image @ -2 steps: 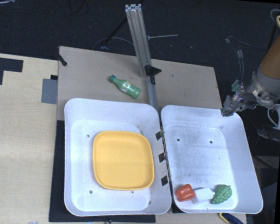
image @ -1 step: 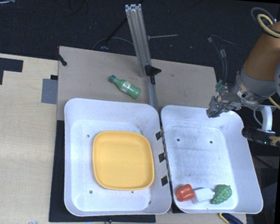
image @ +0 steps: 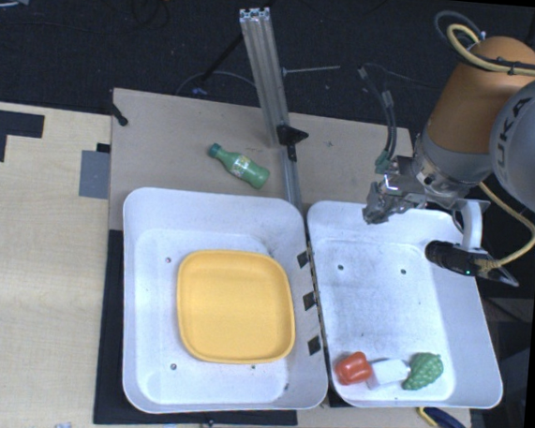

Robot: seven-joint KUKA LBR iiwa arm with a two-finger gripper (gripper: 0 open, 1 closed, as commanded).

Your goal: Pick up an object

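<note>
Three small objects, red (image: 353, 367), white (image: 387, 371) and green (image: 424, 370), sit in the right white bin (image: 402, 287); tool (image: 381, 210) hovers at its far edge, grip state unclear.

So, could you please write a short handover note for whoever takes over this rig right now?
Gripper: above the far edge of the right bin, holding nothing that I can see.
Right bin, near corner: red toy, white piece, green toy.
Left bin: yellow plate.
Green bottle lies on the bench beyond the bins.
Done: nothing picked.
Left: grasp and lift one object.
</note>
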